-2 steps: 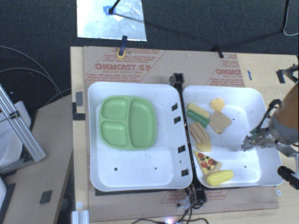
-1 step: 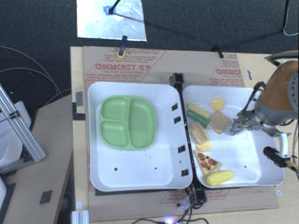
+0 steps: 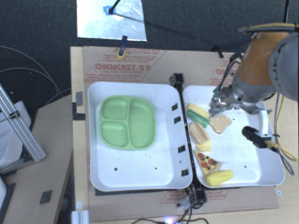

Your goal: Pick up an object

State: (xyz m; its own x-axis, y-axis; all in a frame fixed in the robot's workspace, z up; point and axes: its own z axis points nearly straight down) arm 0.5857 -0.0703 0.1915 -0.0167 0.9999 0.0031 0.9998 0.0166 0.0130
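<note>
My gripper [image 3: 216,107] hangs low over the back of the right bin [image 3: 243,164], just above a tan toast slice [image 3: 220,123]. To its left lie a yellow wedge [image 3: 196,110] and a green piece [image 3: 198,118]. A pale hot-dog bun [image 3: 200,136] sits nearer the front, then a pizza slice [image 3: 206,161] and a corn cob [image 3: 219,177]. The grey arm with its orange band [image 3: 261,59] comes in from the upper right and hides the fingertips.
The left bin [image 3: 138,176] holds a green divided plate [image 3: 127,122]. A black divider clip strip [image 3: 183,125] runs between the bins. A black cable fitting [image 3: 254,136] lies over the right bin's right side.
</note>
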